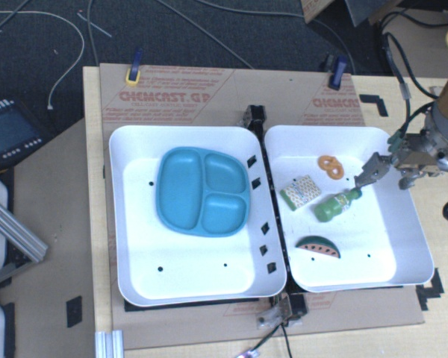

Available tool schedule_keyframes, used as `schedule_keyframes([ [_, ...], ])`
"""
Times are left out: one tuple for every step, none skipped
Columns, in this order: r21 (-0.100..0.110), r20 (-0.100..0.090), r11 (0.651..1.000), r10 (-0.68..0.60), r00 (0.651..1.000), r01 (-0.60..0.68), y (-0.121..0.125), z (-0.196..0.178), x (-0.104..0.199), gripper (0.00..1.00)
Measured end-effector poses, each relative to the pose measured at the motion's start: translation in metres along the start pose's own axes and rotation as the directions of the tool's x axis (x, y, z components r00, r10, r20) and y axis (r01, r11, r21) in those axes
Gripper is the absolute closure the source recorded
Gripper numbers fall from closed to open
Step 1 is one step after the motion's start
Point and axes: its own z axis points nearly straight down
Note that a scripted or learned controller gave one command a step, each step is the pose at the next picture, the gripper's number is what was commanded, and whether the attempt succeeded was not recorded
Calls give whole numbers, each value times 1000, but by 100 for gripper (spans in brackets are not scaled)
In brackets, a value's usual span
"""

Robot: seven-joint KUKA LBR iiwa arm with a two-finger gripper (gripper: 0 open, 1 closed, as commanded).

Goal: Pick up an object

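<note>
We are at the approach step: our gripper (367,171) hangs near the green bottle (333,206); whether it is spread or pinched we cannot tell. Next it must descend squarely over the bottle.

Bright even light, soft shadows, slightly soft focus

Glossy white plastic bins (134,222) sit on matt brown cardboard (209,88).
</note>
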Motion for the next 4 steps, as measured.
schedule_keyframes([
  [-11, 2, 1000, -3, 1000, 3, 2, -5, 0, 0],
  [-6, 1, 1000, -2, 1000, 2, 9, 51, -6, 0],
  [-6, 0, 1000, -3, 1000, 3, 8, 113, -5, 0],
  [-7, 0, 1000, -2, 1000, 2, 8, 169, -14, 0],
])
